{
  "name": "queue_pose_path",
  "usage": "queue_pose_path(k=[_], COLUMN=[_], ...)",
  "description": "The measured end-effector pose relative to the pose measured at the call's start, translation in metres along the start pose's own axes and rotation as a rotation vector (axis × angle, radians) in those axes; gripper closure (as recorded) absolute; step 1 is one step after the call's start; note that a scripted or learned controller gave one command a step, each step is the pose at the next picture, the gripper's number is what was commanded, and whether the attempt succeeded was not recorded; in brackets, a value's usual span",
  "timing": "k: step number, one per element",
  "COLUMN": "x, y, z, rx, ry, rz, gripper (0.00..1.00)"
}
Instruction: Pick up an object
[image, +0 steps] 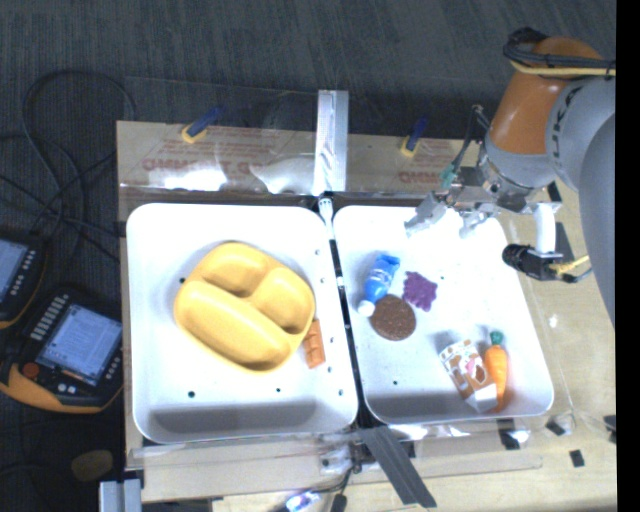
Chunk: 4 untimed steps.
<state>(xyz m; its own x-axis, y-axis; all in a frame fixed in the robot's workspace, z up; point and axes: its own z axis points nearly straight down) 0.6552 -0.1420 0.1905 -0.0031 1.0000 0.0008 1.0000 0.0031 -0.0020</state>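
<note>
While the grey arm (560, 110) with its orange band is reaching in from the right, the gripper (447, 213) is hanging over the far edge of the right bin (530, 330), near that bin's far right corner. Its two pale fingers (423, 217) are standing apart, and nothing is lying between them; the bin floor beneath them is showing plain white.

Several small things are sitting in the right bin. A blue and white bottle (380, 278) is lying near the bin's left edge, tilted, with a brown round disc (394, 318) just beside it toward the near side. A purple piece (420, 290) is resting next to the bottle, touching or nearly touching the disc. Toward the near right corner an orange carrot-shaped toy (497, 368) with a green top is lying against a small printed carton (463, 366); the two are touching. All of these are lying well apart from the gripper.

A large yellow lumpy object (245, 305) is taking up the middle of the left bin (160, 400), and a small orange piece (315, 343) is lying against its right side, close to the bin's right edge.

Beyond the bins, crumpled clear plastic (250, 170) is lying on the brown board, with a blue and yellow clip (202, 124) at its far left.
</note>
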Motion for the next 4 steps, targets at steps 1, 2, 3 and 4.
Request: queue_pose_path(k=[1,2,3,4], x=[0.039,0.040,0.041,0.042], y=[0.013,-0.007,-0.006,-0.006], z=[0.093,0.100,0.090,0.081], rx=[0.000,-0.014,-0.017,-0.017], ry=[-0.003,-0.009,-0.007,-0.005], rz=[-0.055,-0.234,-0.234,-0.235], gripper=[0.00,0.00,1.00,1.00])
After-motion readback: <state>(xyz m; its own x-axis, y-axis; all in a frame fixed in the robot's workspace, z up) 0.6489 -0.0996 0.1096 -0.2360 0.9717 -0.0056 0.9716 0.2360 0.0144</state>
